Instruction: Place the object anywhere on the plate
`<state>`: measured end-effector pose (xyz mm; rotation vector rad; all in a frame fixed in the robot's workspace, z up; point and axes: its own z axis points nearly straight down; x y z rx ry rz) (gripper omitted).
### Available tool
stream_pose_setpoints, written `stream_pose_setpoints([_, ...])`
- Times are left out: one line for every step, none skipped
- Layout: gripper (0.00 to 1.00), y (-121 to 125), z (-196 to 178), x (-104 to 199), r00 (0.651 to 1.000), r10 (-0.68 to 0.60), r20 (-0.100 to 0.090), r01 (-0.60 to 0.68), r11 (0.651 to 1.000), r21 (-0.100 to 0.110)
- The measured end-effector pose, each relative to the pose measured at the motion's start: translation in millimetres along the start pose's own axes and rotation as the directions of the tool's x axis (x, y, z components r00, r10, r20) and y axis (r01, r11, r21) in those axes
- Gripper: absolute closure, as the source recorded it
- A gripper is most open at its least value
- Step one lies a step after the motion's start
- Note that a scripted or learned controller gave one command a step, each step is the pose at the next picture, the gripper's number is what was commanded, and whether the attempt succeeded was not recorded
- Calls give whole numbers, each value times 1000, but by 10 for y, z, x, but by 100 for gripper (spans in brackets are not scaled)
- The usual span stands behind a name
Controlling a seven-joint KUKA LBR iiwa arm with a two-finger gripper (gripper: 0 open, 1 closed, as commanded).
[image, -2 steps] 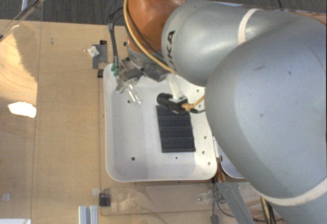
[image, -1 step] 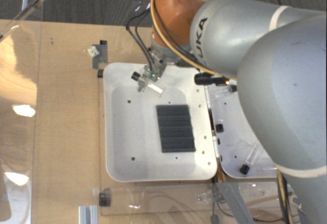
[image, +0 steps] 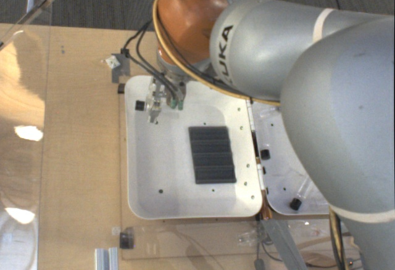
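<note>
Two white bins (image: 139, 198) on wooden bench (image: 80, 158).

Fixed overhead camera, slanted down (over bins (image: 185, 201)).

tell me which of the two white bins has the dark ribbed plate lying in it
The left bin, the one fully in view. The dark ribbed plate lies flat near its middle, and the gripper hangs over its far corner. The right bin is largely hidden by the arm.

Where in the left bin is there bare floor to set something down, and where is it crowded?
In the left bin, bare floor lies left of the dark ribbed plate out to the wall, and in a strip between the plate and the front rim. The far left corner is crowded: the gripper hangs over it, with the arm above.
</note>
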<state>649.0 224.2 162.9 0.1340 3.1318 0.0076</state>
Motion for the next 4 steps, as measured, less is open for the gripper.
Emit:
stream_pose_setpoints([100, 37, 602, 471, 844, -536, -2, 536, 844, 3])
stream_pose_setpoints([100, 41, 697, 919, 367, -930, 11, 930, 367, 9])
stream_pose_setpoints([100, -344, 93, 1495, 74, -997, 2, 997, 74, 0])
stream_pose_setpoints([100, -1194, -965, 1497, -151, -989, 0, 989, -151, 2])
